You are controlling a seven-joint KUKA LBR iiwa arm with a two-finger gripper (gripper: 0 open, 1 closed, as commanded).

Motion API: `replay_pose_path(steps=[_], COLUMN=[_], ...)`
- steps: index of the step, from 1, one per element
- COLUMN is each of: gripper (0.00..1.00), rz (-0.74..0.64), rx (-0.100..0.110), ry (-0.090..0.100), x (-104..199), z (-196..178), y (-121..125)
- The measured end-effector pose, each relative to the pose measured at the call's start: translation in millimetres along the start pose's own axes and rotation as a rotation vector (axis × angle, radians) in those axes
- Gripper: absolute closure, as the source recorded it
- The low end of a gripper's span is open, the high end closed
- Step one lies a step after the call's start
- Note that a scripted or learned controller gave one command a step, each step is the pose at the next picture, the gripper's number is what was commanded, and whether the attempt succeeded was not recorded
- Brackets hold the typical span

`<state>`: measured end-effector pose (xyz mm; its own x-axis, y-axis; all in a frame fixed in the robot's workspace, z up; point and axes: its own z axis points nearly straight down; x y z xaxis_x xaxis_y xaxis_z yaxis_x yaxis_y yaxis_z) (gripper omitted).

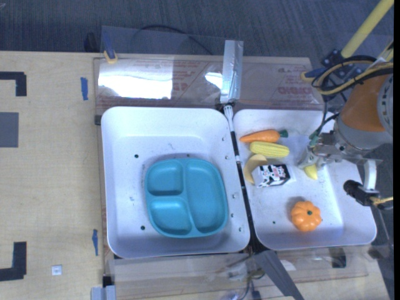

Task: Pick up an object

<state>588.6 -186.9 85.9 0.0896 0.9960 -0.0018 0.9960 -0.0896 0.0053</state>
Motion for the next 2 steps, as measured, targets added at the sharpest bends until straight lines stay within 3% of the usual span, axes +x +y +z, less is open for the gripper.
replay_pose_path(steps=[1, 2], gripper=[1.0, 1.0], rz=[0.028, -0.216], rx=[0.001, 0.011], ry=[0.0, 0.005], x=[2.5, -17.4], z=[-112.0, -100.4], y=[-26.8, -70.5])
